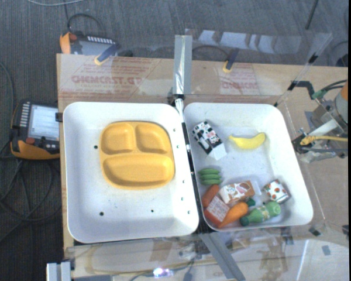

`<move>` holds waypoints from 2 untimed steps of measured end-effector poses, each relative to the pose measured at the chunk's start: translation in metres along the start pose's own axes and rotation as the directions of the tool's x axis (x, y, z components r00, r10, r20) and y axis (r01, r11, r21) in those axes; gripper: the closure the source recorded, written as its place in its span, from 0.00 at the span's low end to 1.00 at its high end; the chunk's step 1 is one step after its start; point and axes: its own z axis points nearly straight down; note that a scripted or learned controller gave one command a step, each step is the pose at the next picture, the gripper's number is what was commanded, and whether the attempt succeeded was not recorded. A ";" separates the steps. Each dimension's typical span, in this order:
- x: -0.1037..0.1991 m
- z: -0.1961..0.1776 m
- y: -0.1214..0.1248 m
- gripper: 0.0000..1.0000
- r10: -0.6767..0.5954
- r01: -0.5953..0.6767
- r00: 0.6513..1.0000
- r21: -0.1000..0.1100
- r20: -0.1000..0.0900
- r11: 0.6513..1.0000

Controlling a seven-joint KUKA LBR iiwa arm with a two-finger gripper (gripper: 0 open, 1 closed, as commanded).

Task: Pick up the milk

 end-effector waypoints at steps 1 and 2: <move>-0.028 -0.047 -0.011 1.00 0.185 -0.185 0.983 0.000 -0.001 0.983; -0.027 -0.053 -0.010 1.00 0.180 -0.180 0.984 0.001 0.009 0.984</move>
